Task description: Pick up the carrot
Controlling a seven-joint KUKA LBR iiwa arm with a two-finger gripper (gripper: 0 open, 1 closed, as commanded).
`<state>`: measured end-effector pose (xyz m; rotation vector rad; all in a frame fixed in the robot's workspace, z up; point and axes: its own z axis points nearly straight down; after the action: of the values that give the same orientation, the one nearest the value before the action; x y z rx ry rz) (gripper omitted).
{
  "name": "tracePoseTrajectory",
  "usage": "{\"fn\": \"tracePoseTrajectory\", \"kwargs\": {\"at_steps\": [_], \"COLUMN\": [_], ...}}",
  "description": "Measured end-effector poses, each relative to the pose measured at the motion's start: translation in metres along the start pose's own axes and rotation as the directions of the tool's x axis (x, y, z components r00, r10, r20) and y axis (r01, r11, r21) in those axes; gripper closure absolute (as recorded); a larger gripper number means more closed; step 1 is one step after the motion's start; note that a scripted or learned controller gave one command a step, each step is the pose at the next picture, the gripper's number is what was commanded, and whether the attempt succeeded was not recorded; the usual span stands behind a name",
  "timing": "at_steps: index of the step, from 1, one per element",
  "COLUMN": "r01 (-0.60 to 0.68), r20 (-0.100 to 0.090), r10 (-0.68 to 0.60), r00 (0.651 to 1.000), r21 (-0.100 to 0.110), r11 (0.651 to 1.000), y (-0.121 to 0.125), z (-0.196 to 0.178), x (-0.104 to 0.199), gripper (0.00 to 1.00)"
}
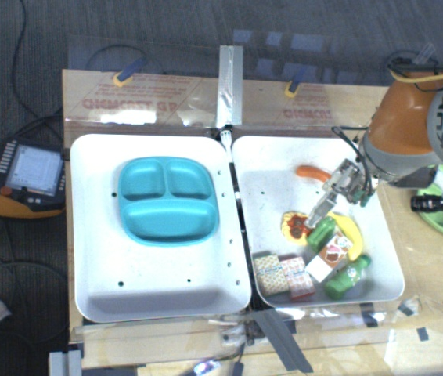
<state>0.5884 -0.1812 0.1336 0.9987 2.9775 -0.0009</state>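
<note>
One small orange carrot [313,173] lies alone near the far wall of my right shallow white plastic bin [268,159], so my claw [315,212], state I cannot tell, should lift clear, then descend squarely over it.

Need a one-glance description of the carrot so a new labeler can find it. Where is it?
Look in the right-hand white bin, at its far half, above the pile of toy food. The carrot is a small orange stick lying alone on bare white floor, just left of the gripper. Unlike the clustered banana and green pieces, nothing touches it.
</note>
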Motion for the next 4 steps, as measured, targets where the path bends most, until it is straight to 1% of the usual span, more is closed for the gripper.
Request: {"fn": "tracePoseTrajectory", "kwargs": {"at_steps": [1, 2, 3, 4], "r01": [0.299, 0.208, -0.337, -0.458], "r20": [0.001, 0.006, 0.007, -0.014], "r10": [-0.299, -0.208, 0.337, 0.459], "r00": [0.954, 0.978, 0.942, 0.888], "r21": [-0.003, -0.005, -0.008, 0.037], "r11": [0.954, 0.978, 0.942, 0.888], "y": [0.052, 0.046, 0.021, 0.055], "z": [-0.063, 0.042, 0.044, 0.044], "x": [0.046, 0.054, -0.019, -0.048], "gripper": [0.00, 0.00, 0.00, 0.00]}}
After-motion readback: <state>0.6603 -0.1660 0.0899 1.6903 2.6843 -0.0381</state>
